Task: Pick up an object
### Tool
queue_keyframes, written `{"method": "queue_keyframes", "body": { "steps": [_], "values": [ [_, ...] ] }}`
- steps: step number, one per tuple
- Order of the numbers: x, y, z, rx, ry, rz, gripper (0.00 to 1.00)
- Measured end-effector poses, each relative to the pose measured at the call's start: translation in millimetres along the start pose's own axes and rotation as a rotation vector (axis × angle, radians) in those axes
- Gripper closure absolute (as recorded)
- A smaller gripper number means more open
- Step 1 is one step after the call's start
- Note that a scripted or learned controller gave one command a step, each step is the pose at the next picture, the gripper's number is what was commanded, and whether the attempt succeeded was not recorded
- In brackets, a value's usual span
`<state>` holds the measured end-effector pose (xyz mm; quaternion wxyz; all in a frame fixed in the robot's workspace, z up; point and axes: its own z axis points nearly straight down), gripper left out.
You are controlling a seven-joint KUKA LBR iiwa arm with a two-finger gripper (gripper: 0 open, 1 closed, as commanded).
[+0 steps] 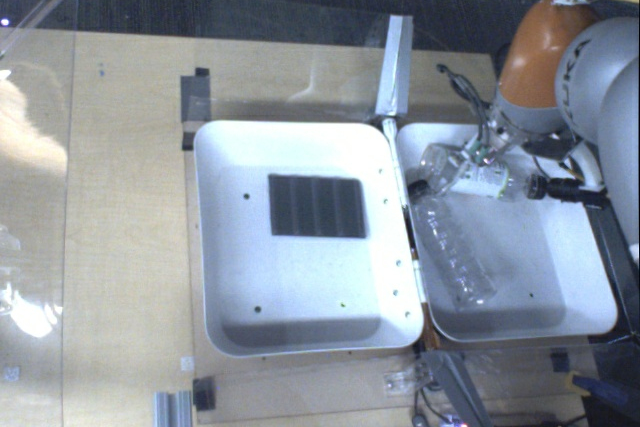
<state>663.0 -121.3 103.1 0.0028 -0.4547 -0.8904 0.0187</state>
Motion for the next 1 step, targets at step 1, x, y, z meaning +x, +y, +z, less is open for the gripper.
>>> {"method": "queue_keyframes", "body": {
  "steps": [1],
  "values": [
    [14.7,-27.8,-112.1,-0.044,0.004,0.024,0.0]
  ]
}}
